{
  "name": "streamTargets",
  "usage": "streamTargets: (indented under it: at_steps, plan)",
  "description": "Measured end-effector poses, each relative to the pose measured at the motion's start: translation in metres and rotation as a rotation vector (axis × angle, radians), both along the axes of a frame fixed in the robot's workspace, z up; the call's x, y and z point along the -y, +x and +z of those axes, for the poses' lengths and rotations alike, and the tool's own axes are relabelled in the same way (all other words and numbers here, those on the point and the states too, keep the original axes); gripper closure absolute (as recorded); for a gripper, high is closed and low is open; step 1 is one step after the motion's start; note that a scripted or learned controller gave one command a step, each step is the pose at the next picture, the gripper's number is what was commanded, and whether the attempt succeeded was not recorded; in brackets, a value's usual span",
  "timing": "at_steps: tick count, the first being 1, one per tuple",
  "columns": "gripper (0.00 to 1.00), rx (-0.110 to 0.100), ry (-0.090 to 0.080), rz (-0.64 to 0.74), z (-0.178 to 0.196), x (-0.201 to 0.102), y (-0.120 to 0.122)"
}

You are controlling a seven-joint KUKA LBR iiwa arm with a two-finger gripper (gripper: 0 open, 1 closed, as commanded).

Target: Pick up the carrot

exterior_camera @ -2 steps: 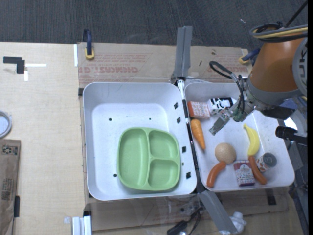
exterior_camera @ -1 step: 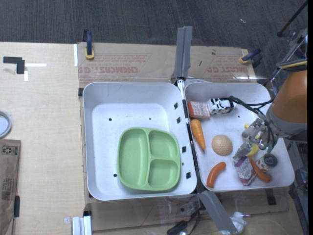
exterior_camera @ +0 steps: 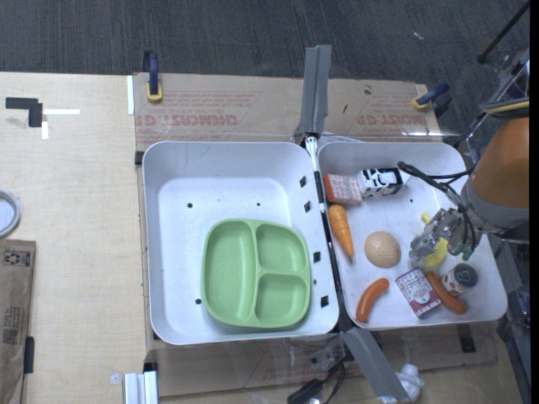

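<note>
Reviewing the right bin (exterior_camera: 488, 305), I find the carrot (exterior_camera: 340, 230) lying untouched against its left wall, at nine o'clock from the beige ball (exterior_camera: 382, 248). My gripper (exterior_camera: 438, 241) sits at three o'clock from that ball, well apart from the carrot; whether it is released or clenched I cannot tell. Approach, grasp and lift all remain outstanding.

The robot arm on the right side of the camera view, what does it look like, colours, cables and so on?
The arm has a rounded orange band with a grey section below it. Black cables loop from it across the right bin. The gripper is a compact metallic grey assembly with a touch of yellow near its tip.
</note>
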State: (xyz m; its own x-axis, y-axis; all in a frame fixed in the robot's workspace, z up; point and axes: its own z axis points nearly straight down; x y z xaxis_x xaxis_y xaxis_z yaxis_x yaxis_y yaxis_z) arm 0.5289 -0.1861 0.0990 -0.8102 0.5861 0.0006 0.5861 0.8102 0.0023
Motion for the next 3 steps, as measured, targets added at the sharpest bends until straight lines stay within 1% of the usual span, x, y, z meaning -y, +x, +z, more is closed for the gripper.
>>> streamTargets:
  at_steps: [1,2,3]
  plan:
    - [1.0,-0.001,-0.003,-0.166,0.091,-0.099,0.022]
    - [1.0,-0.006,-0.003,-0.46,0.091,-0.156,-0.045]
    - [1.0,-0.005,-0.003,-0.117,0.091,-0.189,-0.045]
